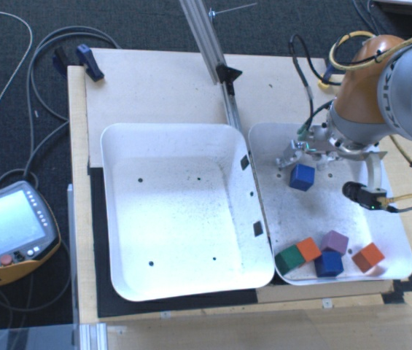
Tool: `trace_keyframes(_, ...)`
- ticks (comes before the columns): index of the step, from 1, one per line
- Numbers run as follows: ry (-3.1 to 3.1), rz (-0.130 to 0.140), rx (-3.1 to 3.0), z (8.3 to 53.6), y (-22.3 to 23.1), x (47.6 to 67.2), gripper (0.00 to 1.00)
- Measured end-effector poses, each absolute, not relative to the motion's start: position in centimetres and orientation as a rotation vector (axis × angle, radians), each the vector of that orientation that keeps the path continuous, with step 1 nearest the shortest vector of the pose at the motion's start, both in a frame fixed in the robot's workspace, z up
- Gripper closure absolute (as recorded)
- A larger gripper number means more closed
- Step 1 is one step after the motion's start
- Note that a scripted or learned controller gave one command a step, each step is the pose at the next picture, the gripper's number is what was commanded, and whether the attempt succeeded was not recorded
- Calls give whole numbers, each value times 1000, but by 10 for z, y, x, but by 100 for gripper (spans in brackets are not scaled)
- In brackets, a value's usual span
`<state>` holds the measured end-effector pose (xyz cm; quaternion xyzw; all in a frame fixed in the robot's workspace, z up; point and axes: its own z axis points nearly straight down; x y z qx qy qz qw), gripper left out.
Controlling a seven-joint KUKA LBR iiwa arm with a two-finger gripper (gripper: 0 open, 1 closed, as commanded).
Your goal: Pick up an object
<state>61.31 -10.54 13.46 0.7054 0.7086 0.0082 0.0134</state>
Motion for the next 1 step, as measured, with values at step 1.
trace_keyframes(1, 2207, 30, 2194, 146, -105, 614, 100)
